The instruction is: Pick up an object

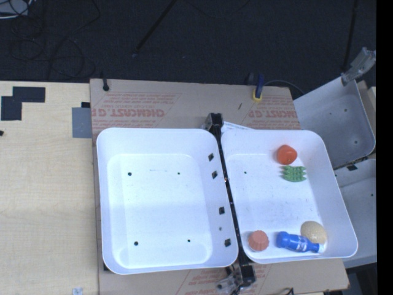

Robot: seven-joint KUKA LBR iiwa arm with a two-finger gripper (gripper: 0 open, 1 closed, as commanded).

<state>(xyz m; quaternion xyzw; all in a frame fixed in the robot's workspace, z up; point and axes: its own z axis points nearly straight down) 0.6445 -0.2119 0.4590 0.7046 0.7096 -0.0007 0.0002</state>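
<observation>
White right bin (pixel 331 183) — orange ball (pixel 286 154), green piece (pixel 293 174), blue bottle (pixel 297 243).

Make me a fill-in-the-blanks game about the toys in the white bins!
1. All the toys lie in the ___ bin.
2. The green toy sits just below the ___ ball.
3. The blue bottle lies between the pink ball and the ___ ball.

Missing words: right; orange; tan

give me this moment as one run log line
stage: pre-grasp | right bin: orange ball, green toy, pink ball, blue bottle, beige egg | held: nothing seen
</observation>
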